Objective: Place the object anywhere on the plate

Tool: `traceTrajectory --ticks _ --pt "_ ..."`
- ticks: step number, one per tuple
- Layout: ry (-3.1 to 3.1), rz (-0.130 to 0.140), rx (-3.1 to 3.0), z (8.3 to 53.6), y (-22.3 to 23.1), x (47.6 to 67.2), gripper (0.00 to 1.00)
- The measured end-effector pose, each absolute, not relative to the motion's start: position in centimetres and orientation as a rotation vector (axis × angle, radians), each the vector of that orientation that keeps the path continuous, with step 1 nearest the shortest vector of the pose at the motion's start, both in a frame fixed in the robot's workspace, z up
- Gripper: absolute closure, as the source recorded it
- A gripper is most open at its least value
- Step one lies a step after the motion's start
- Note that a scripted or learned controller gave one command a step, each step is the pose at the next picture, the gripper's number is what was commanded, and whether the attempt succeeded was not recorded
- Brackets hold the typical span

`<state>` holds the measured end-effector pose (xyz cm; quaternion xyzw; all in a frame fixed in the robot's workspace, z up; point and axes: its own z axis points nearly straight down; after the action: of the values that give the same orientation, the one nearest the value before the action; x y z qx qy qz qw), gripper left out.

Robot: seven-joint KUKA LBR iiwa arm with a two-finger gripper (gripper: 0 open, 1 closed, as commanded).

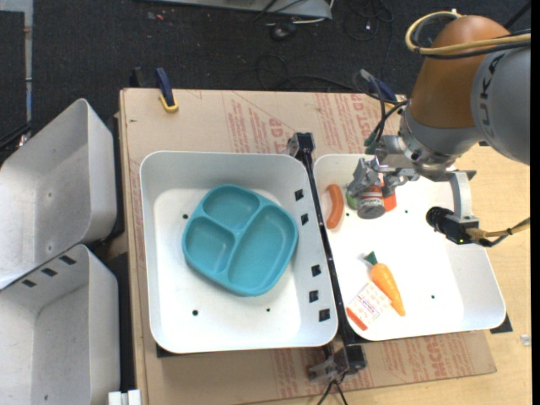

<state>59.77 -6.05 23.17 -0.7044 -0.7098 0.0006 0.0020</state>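
Observation:
A teal divided plate (240, 239) lies in the left white bin (160, 184). In the right bin (456, 294) an orange-red sausage (335, 206) rests by the left wall. An orange carrot (386, 283) with a green top lies nearer the front, and a white-and-red packet (368, 304) sits beside it. My gripper (371, 197) hangs low over the back left of the right bin, just right of the sausage. A small red thing (389, 202) shows against the gripper's right side; whether it is gripped I cannot make out.
A black divider (321, 234) runs between the two bins. Two more white bins (51, 184) stand off the bench at the left. A black cable and connector (447, 222) hang from the arm over the right bin's right half.

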Motion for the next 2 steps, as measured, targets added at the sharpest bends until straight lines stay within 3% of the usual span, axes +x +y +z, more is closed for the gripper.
traceTrajectory --ticks 2 --pt "-2.227 0.003 -2.213 22.9 4.4 57.6 1.00"
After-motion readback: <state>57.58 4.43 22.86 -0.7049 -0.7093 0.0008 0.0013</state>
